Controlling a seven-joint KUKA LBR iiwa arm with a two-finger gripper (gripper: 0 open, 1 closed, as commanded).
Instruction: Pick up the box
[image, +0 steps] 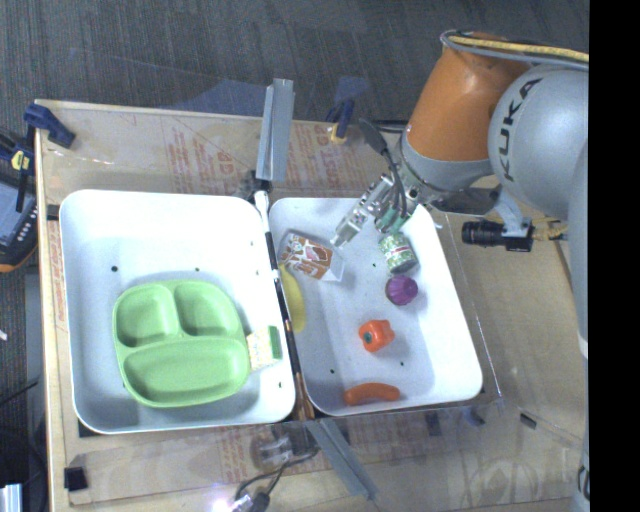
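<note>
Camera view, looking down on a plywood worktop (180, 150) bearing two shallow white plastic bins.

Left bin (90, 215): one light green three-compartment plastic plate (180, 342); one small pale green-and-white packet (262, 347) at the plate's right edge, against the bin wall.

Right bin (455, 350): small brown-and-white printed carton box (307, 255), lying flat in the upper left part, close to the dividing wall; yellow banana-shaped piece (293, 298) just below it along the wall; small green-labelled can (398, 252); round purple toy fruit (402, 290); orange block-shaped toy (376, 336); long orange carrot-like piece (372, 393) near the front wall.

Grey arm with orange band (455, 105): reaches in from the right. Tool (365, 213): above the right bin's upper middle, between box and can, apart from the box. Fingers: whether apart or together cannot be told.

Handling note, as a judgement: the approach is not yet finished. Shift the tool left over the box, align the fingers across its narrow side, descend with clearance from the wall and banana, close squarely, then lift straight.
</note>
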